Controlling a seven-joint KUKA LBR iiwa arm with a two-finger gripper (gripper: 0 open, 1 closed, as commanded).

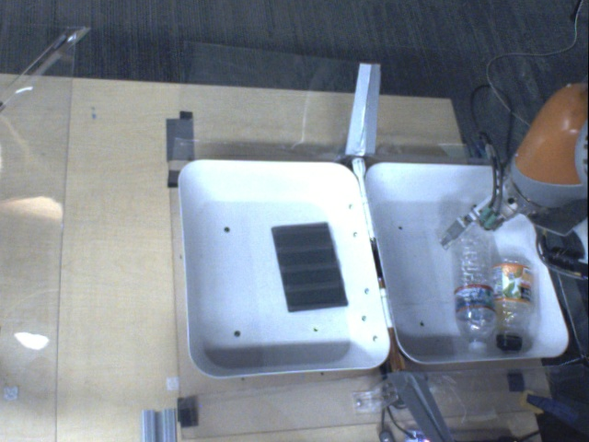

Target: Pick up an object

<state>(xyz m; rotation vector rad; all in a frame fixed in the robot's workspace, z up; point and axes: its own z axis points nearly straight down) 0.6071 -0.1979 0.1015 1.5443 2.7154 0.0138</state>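
Two plastic bottles lie side by side in the right bin (414,247). One is clear with a blue label (474,288). The other carries an orange label and a dark cap (512,300). My gripper (474,221) hangs over the right bin just above the far end of the clear bottle, below the arm's orange band (552,141). A dark ridged rectangular pad (310,266) lies flat in the middle of the left bin (212,247).
A raised rim (368,247) separates the two bins. A metal post (363,109) stands behind their junction. Cables (497,109) hang at the back right, and a clear sheet (37,210) covers the bench at the left.
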